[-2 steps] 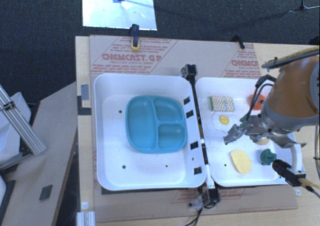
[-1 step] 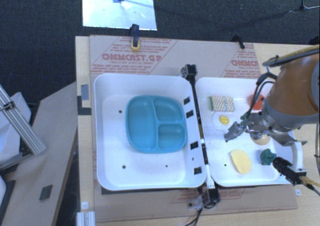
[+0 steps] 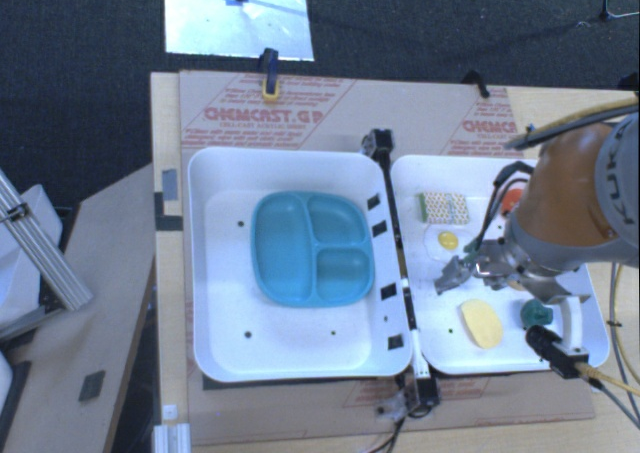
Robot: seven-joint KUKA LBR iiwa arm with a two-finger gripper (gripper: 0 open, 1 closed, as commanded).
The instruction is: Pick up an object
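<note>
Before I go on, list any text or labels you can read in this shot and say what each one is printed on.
"CHEMCAST GP", red print on the brown sheet under the bins, readable behind the left bin.
A second red print of the same kind behind the right bin is cut off and too blurred to read.
Fainter red lettering below both logos is too small to read.
No text shows on the blue plate or the items in the right bin.

Two white bins point(image 3: 215, 271), one blue divided plate point(image 3: 310, 248), and five small objects point(image 3: 481, 323) in the right bin.
</note>
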